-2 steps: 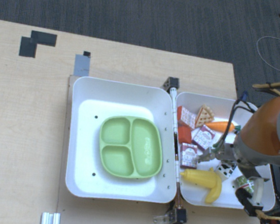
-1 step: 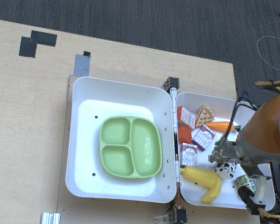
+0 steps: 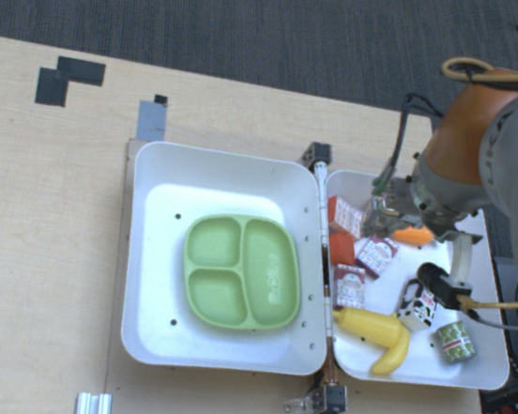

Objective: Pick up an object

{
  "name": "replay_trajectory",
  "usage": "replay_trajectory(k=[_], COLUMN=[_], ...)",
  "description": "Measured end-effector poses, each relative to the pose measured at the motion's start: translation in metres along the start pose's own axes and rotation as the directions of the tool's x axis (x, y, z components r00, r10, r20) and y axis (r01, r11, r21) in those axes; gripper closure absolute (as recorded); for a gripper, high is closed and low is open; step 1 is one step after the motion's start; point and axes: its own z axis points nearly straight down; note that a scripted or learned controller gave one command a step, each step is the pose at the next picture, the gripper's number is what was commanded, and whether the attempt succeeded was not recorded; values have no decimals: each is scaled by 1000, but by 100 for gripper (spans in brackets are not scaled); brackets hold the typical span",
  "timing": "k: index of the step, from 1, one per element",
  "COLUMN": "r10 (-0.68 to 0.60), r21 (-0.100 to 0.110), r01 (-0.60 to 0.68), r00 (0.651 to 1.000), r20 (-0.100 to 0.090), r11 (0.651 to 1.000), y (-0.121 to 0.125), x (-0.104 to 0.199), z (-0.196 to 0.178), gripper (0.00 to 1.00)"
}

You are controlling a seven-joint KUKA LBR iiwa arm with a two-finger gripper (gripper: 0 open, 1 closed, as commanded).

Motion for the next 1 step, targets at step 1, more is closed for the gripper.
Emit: replay_trajectory(k=[1], r10=[1], r21=[2], r01=[-1], r00=[1000], r20=[1], r11=[1000], y=[-1], x=[-1], z=[1], gripper=[0])
